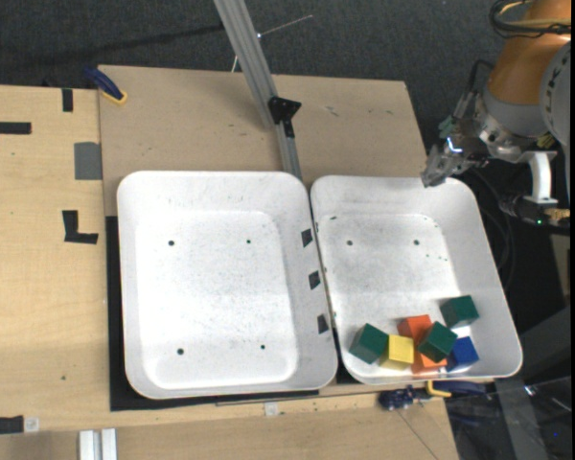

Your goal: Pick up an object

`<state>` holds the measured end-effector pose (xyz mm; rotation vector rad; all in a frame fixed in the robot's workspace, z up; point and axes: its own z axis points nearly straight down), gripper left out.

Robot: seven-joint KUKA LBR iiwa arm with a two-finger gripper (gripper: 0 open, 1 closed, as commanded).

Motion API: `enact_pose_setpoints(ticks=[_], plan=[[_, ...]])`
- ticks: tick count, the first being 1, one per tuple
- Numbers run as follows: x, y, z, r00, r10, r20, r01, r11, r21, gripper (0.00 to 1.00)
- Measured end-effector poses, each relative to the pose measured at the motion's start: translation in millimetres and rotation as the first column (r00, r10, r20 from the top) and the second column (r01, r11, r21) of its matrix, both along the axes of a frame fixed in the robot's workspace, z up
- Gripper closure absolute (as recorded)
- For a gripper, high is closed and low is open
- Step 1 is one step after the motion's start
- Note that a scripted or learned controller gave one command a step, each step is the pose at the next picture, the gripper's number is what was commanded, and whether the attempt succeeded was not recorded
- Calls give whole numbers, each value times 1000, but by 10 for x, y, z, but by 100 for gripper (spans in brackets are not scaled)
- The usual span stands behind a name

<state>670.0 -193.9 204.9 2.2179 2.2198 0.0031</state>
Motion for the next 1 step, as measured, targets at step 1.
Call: enact_pose_setpoints(ticks=[1], plan=[[8, 7, 230, 1000, 1, -2, -1, 1000, 1, 100]])
